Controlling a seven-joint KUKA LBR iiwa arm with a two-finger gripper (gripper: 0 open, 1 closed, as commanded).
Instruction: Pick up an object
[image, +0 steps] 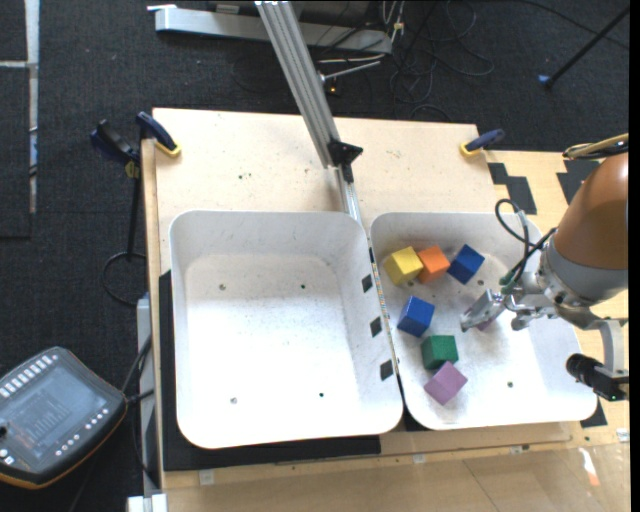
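Observation:
The right bin (560, 395) holds several small cubes. A yellow cube (405, 265), an orange cube (434, 261) and a blue cube (466, 264) sit in a row near the bin's back. A second blue cube (416, 316), a green cube (439, 350) and a purple cube (446, 382) lie in a line toward the front. My gripper (481, 315) hangs low over the bin's middle, just right of the second blue cube and above-right of the green one. A faint purple patch shows at its tip; what it is cannot be made out.
The left bin (190, 300) stands beside the right one, their rims meeting at the centre. A slanted metal rail (305, 85) runs from the back down to the divide. A teach pendant (50, 415) lies at the lower left, off the bench.

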